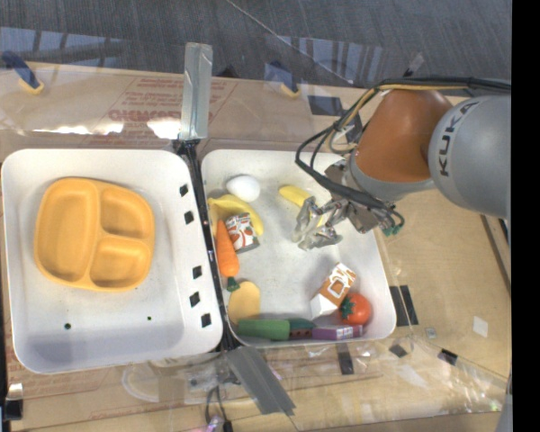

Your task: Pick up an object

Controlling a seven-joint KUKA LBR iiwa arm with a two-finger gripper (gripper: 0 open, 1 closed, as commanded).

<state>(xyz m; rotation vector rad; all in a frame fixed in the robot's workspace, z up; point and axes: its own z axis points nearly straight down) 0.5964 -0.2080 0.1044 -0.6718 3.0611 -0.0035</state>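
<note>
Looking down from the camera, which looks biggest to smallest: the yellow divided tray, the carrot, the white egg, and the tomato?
1. Yellow divided tray, by far the largest.
2. Carrot, long and thin.
3. White egg and tomato look about alike, too close to rank.

1. The single camera is sitting above the bench (432,241), looking down at a slant.
2. It is taking in both white bins whole: the left bin (18,268) toward the left and the right bin (378,268) near the middle.
3. The arm (468,151) is reaching in from the right side.
4. Dark floor (117,7) is showing along the top, the far side.
5. It is standing at middling range, near enough to tell small items apart.
</note>
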